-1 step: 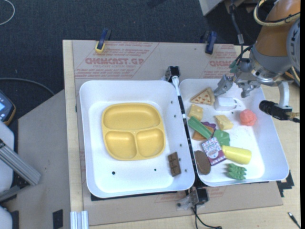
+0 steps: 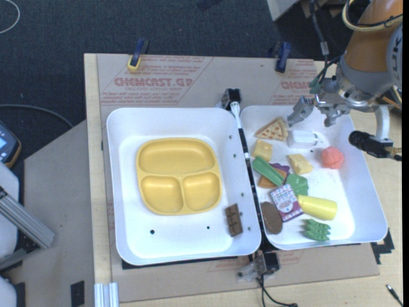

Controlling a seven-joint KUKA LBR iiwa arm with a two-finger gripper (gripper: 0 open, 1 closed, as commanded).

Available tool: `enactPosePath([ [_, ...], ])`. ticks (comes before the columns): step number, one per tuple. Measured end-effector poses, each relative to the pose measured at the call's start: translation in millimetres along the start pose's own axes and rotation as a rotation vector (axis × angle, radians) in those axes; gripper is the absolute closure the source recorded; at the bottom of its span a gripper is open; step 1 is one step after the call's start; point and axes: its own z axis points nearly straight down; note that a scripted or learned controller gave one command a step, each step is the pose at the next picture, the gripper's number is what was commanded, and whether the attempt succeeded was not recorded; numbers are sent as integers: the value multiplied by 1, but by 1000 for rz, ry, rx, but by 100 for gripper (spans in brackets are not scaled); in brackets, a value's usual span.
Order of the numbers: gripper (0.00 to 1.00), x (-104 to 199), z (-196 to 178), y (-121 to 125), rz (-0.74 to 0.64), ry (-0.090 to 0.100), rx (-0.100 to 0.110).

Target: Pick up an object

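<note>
My gripper [image 2: 316, 112] hangs over the far end of the right bin [image 2: 367, 190], its fingers [image 2: 299, 112] spread open with nothing between them. Just below it in the view lies a small white object [image 2: 304, 138]. Around that are a tan triangular wedge [image 2: 273, 130], a pink-red ball [image 2: 331, 157], yellow cheese pieces [image 2: 262, 149], a green bar [image 2: 268, 170], a yellow cylinder [image 2: 317, 206], a pink packet [image 2: 285, 202], a brown disc [image 2: 271, 218] and a green toy [image 2: 316, 230].
The left bin [image 2: 121, 190] holds a yellow divided plate [image 2: 179, 174] and a brown chocolate bar [image 2: 233, 219] near its front right corner. A black clip [image 2: 231, 98] sits where the bins meet at the back. Cardboard lies under both bins.
</note>
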Motion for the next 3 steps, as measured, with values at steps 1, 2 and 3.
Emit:
enactPosePath([
  [1,0,3,64,-2,-1,2,8],
  [2,0,2,96,3,1,-4,-15],
  [3,100,0,84,5,0,-10,-22],
])
